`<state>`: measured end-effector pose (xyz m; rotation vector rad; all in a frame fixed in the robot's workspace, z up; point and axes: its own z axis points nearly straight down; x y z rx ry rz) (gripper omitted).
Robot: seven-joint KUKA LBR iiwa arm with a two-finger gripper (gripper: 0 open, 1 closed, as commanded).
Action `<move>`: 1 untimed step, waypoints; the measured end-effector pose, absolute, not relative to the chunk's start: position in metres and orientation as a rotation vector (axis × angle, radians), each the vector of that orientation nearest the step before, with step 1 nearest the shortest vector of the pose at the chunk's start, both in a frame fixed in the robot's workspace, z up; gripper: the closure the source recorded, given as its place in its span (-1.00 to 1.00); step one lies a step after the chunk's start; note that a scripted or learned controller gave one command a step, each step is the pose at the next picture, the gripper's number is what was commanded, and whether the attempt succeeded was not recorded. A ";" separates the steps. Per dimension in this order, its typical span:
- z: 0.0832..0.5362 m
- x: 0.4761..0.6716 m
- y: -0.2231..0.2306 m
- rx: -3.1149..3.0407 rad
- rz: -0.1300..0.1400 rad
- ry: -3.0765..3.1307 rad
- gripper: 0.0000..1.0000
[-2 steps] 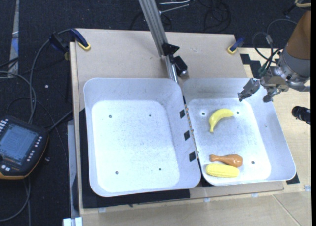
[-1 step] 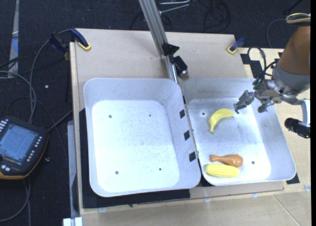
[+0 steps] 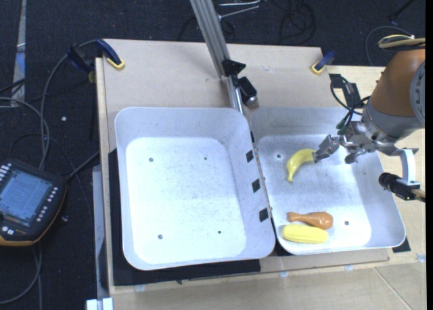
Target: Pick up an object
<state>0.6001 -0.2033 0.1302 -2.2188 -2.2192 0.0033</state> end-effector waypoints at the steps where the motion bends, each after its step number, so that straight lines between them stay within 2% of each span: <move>1: 0.094 0.600 -0.203 -2.219 0.002 -2.221 -1.00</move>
